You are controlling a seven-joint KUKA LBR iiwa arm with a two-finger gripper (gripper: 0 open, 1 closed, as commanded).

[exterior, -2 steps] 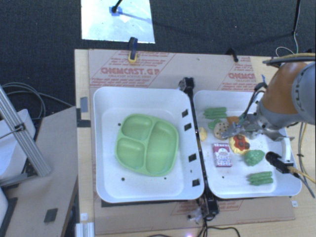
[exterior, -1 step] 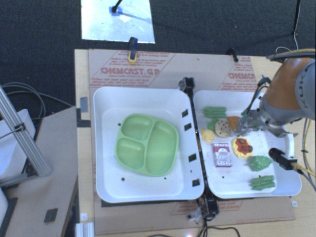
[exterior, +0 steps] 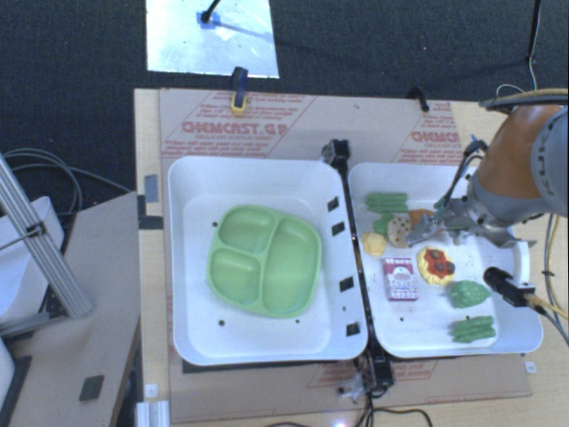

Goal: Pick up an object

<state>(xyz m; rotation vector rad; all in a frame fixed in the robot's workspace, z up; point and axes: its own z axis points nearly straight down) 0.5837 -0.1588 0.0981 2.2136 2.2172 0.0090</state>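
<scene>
Tool (exterior: 425, 228), grip state unclear, just beside the cookie (exterior: 398, 229) in the right bin (exterior: 524, 327).

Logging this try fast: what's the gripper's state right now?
Gripper: low in the right bin by the cookie; open or shut cannot be told, no object seen held.

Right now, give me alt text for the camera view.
A grey arm's gripper hovers over small toy foods in the right white bin, near a cookie. The left bin holds a green divided plate.
</scene>
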